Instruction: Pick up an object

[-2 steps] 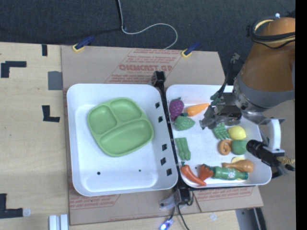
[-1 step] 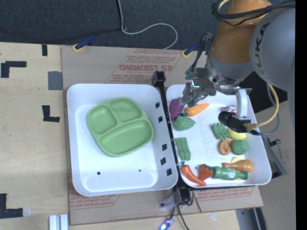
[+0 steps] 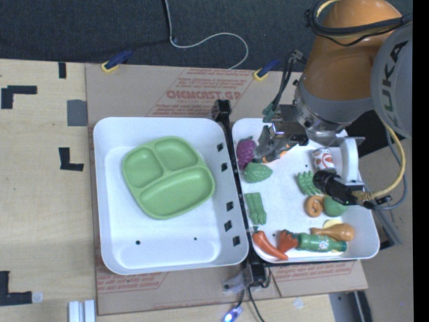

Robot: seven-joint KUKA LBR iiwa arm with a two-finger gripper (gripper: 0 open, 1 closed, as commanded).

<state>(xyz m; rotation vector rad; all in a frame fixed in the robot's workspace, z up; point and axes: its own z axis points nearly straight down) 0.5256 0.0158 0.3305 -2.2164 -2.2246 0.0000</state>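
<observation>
My gripper hangs low over the far-left part of the right bin, under the orange wrist band. Just left of it lies a purple toy, and a pale green leafy toy sits right below it. The gripper's body hides what is directly under it. Other toys lie in this bin: a green pod, a carrot, a red pepper, a green bottle, and an orange ring-shaped piece.
The left bin holds a green divided plate. A red and white can and a spiky green toy lie right of the gripper. A black divider separates the bins. A white cable runs behind the bench.
</observation>
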